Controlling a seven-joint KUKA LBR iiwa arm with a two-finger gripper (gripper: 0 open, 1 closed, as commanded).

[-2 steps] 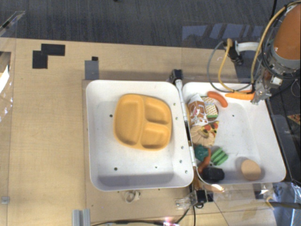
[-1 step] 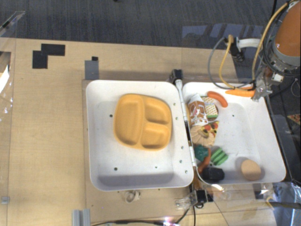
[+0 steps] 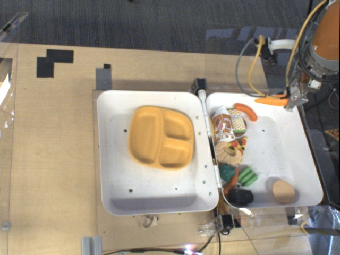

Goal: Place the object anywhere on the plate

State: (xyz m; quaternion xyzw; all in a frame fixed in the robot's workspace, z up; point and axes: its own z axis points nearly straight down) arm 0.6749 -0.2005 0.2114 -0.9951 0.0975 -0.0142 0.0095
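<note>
worktop: the pale wooden worktop (image 3: 58, 158) looks smooth and matt, with faint grain.
bins: the two shallow white plastic bins (image 3: 114, 142) (image 3: 297, 153) look smooth, with a soft shine.
plate: the orange-yellow plastic plate with three sections (image 3: 161, 137) looks smooth and a little glossy.
ball: the tan round ball (image 3: 283, 190) looks matt and soft.
sausage: the small orange-red toy sausage (image 3: 245, 111) looks like shiny plastic.
packet: the brown and white printed packet (image 3: 223, 126) looks like glossy paper or foil.
floor: the dark grey carpet floor (image 3: 175, 9) looks rough and dull.
arm: the orange band on the arm (image 3: 325, 36) looks smooth and glossy.
</note>
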